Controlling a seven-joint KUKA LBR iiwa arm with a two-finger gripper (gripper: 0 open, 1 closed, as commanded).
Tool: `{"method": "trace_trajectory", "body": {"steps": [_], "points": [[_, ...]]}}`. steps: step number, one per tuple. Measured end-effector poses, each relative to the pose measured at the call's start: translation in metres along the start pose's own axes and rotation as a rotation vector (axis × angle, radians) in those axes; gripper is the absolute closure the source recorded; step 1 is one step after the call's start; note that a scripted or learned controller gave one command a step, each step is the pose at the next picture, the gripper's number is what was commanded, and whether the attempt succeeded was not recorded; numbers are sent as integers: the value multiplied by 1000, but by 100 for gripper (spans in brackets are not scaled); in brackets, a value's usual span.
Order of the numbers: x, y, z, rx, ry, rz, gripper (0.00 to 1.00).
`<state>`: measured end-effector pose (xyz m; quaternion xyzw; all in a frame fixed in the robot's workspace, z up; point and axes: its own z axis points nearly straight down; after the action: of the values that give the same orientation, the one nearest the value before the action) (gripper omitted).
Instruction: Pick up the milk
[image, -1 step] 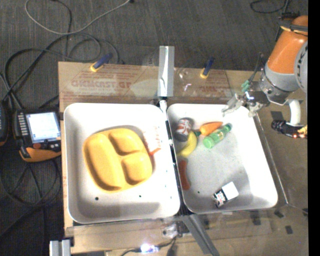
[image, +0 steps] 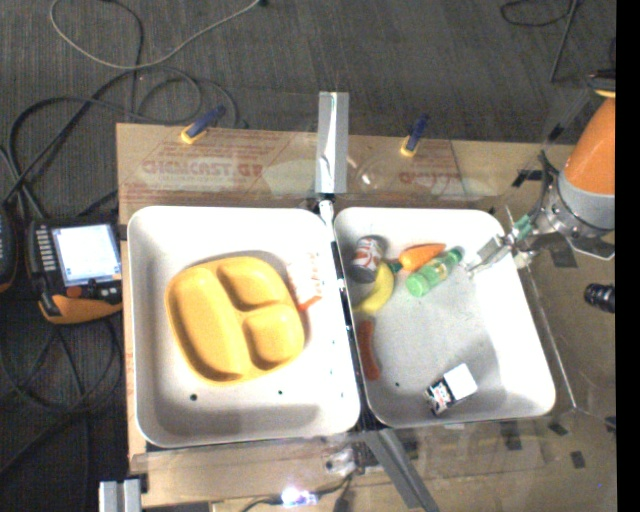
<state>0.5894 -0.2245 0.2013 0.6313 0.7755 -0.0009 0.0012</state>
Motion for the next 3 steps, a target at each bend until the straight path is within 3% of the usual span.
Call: {"method": "trace_trajectory", "body": {"steps": [1,2,3], "points": [[-4,31,37,-2,2,-483,0],[-2,18,20,1,2,-21,0],[-4,29,72,3,1,-19,0]]}}
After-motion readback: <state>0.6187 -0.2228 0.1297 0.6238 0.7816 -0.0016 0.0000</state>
